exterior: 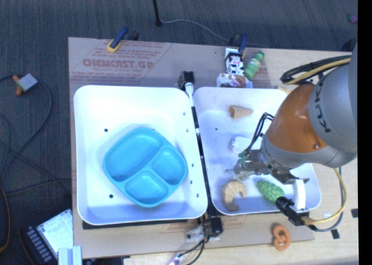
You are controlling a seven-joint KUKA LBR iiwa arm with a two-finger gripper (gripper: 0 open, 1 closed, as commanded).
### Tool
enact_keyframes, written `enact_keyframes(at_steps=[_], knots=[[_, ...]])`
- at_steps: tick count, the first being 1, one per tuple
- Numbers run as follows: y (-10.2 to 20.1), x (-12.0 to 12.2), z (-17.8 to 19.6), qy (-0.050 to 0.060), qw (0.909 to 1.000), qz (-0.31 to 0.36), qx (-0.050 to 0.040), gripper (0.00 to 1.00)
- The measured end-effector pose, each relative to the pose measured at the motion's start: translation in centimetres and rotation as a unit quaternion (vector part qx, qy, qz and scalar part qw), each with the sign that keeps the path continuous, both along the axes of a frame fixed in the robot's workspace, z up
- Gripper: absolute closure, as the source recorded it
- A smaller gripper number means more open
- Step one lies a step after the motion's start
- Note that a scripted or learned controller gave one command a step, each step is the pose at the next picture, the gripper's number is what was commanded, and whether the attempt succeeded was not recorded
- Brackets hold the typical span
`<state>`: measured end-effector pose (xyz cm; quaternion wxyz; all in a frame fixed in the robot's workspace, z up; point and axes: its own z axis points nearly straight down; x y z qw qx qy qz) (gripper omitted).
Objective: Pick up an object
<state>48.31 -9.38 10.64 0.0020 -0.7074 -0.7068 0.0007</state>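
Looks like a robotics lab, not anyone's home. Grey office carpet (58, 2) with loose cables (23, 142) trailing across it, a plywood bench (116, 63) with stencilled lettering, two white bins (133, 96) clamped side by side, and a big industrial arm (325, 118) over the right-hand one.

Grey arm (340, 107), orange wrist band (293, 120), black and yellow cables.
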Motion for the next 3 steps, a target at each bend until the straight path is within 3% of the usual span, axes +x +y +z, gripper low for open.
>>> enact_keyframes(at_steps=[1,2,3], knots=[[-6.2,2.9,4.8,-0.002,1.0,0.0,-0.0021,1.0],[-1.2,0.1,9.5,-0.002,1.0,0.001,-0.001,1.0],[3.2,1.2,10.5,-0.001,1.0,0.001,-0.0008,1.0]])
